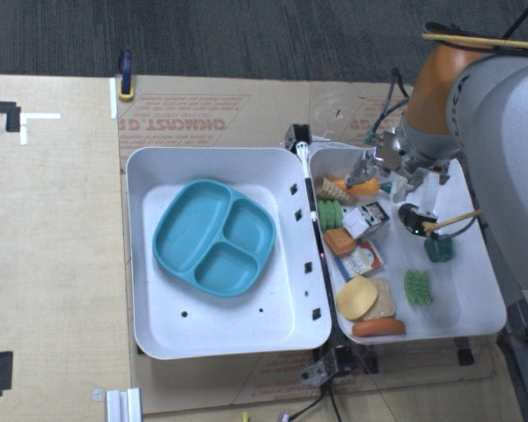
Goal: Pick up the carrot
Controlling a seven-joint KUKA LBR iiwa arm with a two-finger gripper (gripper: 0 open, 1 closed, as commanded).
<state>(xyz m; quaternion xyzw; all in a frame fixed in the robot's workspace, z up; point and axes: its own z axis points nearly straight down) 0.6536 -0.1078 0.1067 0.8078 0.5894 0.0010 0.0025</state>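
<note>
We see the end effector (370, 172) low over the carrot (364, 185); whether it grips, we cannot tell.

One camera hangs above the bench, looking down at a slant from moderate range. The left bin (218, 332) sits mid-frame, the right bin (462, 301) toward the right edge, dark floor (246, 20) across the top. The arm (488, 104) enters at upper right.

I get bright, even overhead light w/ mild glare on the left white bin (150, 323); soft shadow beneath its teal plate (215, 236). Pic slightly soft; arm right of the bin blurs.
</note>
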